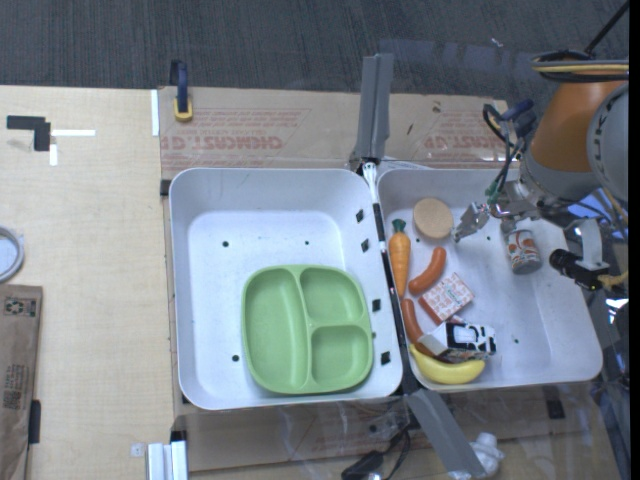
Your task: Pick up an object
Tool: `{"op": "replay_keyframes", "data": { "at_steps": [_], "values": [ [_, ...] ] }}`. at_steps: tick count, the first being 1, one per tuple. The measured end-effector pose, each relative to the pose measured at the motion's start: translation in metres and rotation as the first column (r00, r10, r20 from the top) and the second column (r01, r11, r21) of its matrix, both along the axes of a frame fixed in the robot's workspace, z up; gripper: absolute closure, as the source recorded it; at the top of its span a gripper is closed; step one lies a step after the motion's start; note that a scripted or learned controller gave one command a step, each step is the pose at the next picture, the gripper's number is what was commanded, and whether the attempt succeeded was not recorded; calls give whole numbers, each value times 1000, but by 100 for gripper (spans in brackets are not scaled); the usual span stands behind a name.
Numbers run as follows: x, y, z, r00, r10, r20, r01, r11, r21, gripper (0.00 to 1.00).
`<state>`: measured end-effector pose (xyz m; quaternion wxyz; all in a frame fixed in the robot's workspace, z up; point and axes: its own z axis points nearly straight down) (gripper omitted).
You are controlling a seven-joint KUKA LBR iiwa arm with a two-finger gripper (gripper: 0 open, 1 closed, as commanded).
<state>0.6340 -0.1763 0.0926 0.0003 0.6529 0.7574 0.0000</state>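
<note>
Arm hovering over the right bin's far end.

The gripper (pixel 478 218) hangs above the right bin (pixel 560 363), its fingers spread with nothing between them, just beside a round tan disc (pixel 433 218) and near a small can (pixel 522 251). A carrot (pixel 399 256), sausage (pixel 428 268), red packet (pixel 446 296) and banana (pixel 447 369) lie along the bin's left side. A green divided plate (pixel 307 328) sits in the left bin (pixel 200 268).

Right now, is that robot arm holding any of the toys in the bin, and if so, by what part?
Nothing is held. The gripper hangs open over the right bin, between the round tan piece and the small can, with nothing between its fingers.
</note>
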Motion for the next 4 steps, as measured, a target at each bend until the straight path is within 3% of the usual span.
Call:
{"op": "replay_keyframes", "data": {
  "at_steps": [1,2,3,4],
  "values": [
    [6,9,14,999,43,2,-43,999,-2,0],
    [-17,-37,17,998,55,0,-55,998,0,0],
    [19,50,86,957,-292,0,292,957,-1,0],
    [13,-16,40,976,-217,-3,217,976,-1,0]
  ]
}}
